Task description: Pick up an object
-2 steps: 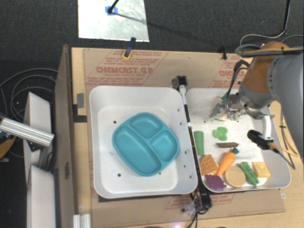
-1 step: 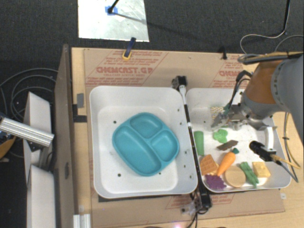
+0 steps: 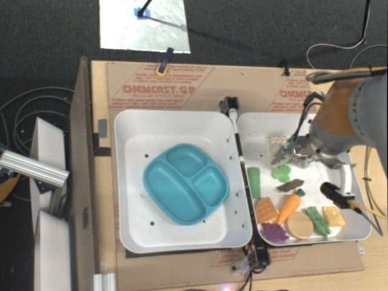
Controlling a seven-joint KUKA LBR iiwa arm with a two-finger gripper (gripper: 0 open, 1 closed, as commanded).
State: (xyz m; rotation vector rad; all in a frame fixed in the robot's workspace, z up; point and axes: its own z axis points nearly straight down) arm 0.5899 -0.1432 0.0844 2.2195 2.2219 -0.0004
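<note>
My gripper point(image 3: 288, 155) is low inside the right bin point(image 3: 260, 129), near its middle, with the grey arm and its orange band coming in from the right. Just below it lies a small green leafy piece point(image 3: 280, 174), with a brown strip point(image 3: 291, 186) beneath that. A speckled pale piece point(image 3: 277, 142) lies just behind the gripper. I see nothing clearly held by the gripper.
Along the right bin's front lie a green stick point(image 3: 253, 182), an orange cracker point(image 3: 265, 210), a carrot point(image 3: 289, 207), purple grapes point(image 3: 273, 233), a tan disc point(image 3: 299, 225), a green bean point(image 3: 317, 220) and a yellow block point(image 3: 333, 216). The left bin point(image 3: 130, 132) holds a blue divided plate point(image 3: 186, 183).
</note>
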